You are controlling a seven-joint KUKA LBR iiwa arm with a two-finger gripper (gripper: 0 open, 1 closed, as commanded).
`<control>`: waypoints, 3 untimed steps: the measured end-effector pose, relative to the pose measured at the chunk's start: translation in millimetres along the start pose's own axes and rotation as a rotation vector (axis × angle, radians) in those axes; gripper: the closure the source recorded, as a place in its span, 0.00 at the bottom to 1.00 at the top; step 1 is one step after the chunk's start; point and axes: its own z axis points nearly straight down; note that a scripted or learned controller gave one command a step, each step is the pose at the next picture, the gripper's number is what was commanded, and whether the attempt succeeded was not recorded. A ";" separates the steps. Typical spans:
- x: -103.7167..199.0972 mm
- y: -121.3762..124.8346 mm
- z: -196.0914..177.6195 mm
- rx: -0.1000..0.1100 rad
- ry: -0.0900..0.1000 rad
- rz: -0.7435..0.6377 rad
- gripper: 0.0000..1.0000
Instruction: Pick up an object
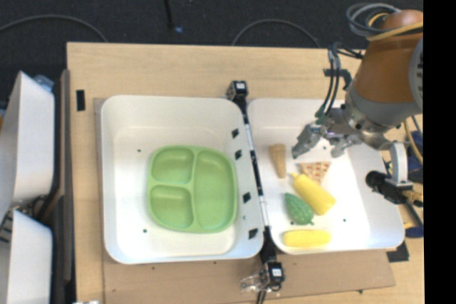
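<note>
In the right bin (370, 231) lie a tan cone-shaped piece (277, 159), a waffle-patterned slice (315, 169), a yellow bottle-like toy (313, 194), a green bumpy toy (298, 209) and a yellow corn-like piece (306, 238). My gripper (320, 142) hangs over the upper middle of this bin, just above the waffle slice and to the right of the cone. Its two fingers are spread apart, with nothing between them.
The left bin (121, 124) holds a green divided plate (192, 188). A black-clipped divider (249, 167) runs between the bins. Bare white floor lies in the right bin's far part and along its right side. A white box (28, 139) stands at the left edge.
</note>
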 end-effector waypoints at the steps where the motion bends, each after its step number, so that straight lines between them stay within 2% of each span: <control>1: 0.3 2.5 -6.7 -0.013 -0.002 -0.003 0.00; 2: -3.7 -1.8 55.8 -0.006 -0.002 0.000 0.00; 3: -4.4 -5.5 99.0 -0.008 -0.002 0.001 0.00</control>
